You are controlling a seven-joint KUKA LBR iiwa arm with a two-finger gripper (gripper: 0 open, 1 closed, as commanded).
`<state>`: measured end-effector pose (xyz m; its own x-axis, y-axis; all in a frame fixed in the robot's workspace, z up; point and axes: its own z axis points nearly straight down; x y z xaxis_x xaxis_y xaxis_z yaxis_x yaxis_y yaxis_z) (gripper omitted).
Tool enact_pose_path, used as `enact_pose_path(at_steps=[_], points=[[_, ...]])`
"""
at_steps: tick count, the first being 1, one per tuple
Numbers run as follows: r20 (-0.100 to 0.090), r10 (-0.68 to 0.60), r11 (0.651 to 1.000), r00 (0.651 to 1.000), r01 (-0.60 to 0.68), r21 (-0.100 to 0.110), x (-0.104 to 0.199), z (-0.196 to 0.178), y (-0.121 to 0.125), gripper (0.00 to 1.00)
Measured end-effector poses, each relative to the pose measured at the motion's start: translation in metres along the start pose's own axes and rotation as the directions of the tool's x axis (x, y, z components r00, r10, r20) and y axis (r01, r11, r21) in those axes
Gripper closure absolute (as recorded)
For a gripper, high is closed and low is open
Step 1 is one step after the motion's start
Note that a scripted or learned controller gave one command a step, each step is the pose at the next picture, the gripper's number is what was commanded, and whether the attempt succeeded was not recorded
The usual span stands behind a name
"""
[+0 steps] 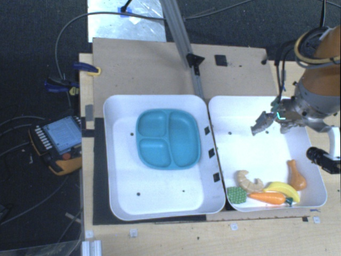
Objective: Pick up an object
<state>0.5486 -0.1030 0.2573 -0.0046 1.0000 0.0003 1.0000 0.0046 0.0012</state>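
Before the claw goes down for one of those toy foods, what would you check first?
1. Targets in sight: carrot, banana, drumstick in the right bin: ok.
2. Claw over that bin: ok.
3. Claw above the food: not ok, it hangs over bare floor farther back.
4. Food spaced for a clean grab: not ok, it is bunched at the front wall.
5. Claw open: cannot tell.

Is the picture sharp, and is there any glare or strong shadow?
Camera view: fairly soft overall; the gripper looks blurred; strong glare on the shiny sheet at the top; the right bin is bright, with faint shadows beside the toy food.
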Motion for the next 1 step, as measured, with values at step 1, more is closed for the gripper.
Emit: enact_pose_path(at_steps=[1], points=[[0.000,0.000,1.000,1.000,0.000,-0.001,0.0000,-0.0003,0.0002,0.00]])
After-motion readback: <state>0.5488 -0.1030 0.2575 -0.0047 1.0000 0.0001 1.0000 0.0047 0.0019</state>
